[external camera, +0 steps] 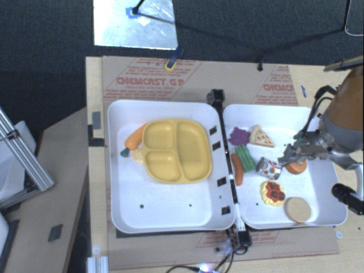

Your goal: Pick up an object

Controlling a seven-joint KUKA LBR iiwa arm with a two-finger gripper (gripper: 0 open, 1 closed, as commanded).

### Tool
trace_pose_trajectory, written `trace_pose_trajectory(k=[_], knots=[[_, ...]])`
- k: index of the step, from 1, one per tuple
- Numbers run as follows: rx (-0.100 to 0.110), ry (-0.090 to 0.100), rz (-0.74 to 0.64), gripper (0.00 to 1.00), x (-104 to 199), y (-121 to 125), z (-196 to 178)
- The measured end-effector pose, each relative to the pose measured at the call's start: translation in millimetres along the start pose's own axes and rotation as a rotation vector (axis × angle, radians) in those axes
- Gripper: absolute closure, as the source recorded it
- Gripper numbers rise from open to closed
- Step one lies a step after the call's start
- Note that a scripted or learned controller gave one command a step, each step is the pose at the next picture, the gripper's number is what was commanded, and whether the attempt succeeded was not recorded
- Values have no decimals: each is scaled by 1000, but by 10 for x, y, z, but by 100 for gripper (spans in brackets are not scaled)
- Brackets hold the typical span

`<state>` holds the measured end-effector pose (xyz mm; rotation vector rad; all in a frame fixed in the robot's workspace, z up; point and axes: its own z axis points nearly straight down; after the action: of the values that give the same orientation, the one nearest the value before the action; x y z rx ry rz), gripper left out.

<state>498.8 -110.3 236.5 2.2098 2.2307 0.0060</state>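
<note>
I see the gripper point(289, 154) over the right bin point(324, 212), beside an orange round piece point(296, 166); finger spread, can't tell. Hot dog point(237, 169) lies lengthwise, near-to-far.

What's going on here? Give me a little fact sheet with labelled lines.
left bin: yellow divided plate, with a carrot at its left edge
right bin: purple grapes, pizza slice, green vegetable, sausage, small can, round cookie, yellow disc with red topping
end effector: low over the right bin, beside the can
orange item: under the end effector, partly hidden
</note>
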Motion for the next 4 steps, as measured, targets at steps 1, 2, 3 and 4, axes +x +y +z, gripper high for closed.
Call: trace_pose_trajectory(k=[1, 2, 3, 4], knots=[[2, 1, -1, 100, 545, -53, -60], [3, 2, -1, 100, 1174, -92, -8], [5, 1, 0, 100, 1684, -135, 165], [2, 0, 2, 100, 1950, -86, 25]])
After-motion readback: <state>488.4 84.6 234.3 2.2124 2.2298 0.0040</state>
